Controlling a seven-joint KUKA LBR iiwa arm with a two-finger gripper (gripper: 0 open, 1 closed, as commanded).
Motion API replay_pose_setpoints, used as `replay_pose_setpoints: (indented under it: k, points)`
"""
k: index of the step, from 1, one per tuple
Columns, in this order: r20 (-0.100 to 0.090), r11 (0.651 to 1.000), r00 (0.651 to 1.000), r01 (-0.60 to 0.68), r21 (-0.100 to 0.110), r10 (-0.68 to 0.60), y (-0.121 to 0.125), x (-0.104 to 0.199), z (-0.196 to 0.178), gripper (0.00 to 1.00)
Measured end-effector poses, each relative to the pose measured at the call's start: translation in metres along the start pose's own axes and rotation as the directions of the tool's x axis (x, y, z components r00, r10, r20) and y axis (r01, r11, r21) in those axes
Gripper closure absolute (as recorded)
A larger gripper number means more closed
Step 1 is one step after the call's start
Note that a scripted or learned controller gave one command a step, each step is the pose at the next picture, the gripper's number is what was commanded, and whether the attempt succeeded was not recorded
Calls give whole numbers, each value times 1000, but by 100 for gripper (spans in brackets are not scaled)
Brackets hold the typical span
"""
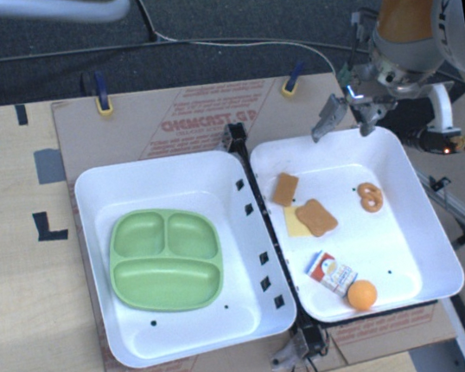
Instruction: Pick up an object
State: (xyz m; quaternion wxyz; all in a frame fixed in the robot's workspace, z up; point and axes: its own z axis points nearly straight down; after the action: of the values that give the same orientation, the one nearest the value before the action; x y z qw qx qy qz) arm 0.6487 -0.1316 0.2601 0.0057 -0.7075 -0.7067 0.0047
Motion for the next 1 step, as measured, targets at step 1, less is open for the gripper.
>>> replay_pose_setpoints:
  k: [1]
  points:
    - [2,1000,1000,3,-13,-3,2,1,-9,0]
